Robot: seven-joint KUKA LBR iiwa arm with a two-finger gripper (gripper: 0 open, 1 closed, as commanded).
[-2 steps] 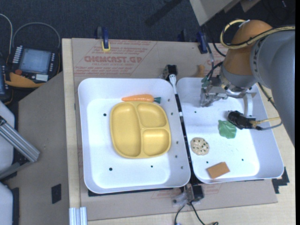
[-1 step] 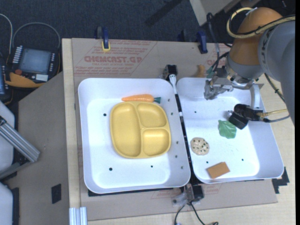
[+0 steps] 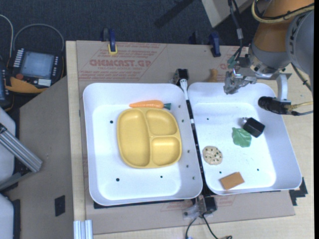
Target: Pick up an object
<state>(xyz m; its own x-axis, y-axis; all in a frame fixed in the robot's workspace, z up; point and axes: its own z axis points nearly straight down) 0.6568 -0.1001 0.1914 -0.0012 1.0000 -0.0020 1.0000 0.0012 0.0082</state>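
Note:
The right bin (image 3: 279, 148) holds a green leafy piece (image 3: 241, 137), a small black block (image 3: 253, 126), a round chocolate-chip cookie (image 3: 212, 155) and a tan cracker-like slab (image 3: 232, 180). My gripper (image 3: 231, 86) hangs over the back edge of the right bin, well above and behind these objects, with nothing seen between its fingers. In the left bin (image 3: 99, 163) lies an orange carrot (image 3: 147, 104) just behind a yellow divided plate (image 3: 149, 137).
A black divider strip (image 3: 188, 114) runs between the two bins. A black cylindrical part (image 3: 272, 104) of the arm reaches over the right bin's far right side. Blue clamps hold the cardboard base at the back edge.

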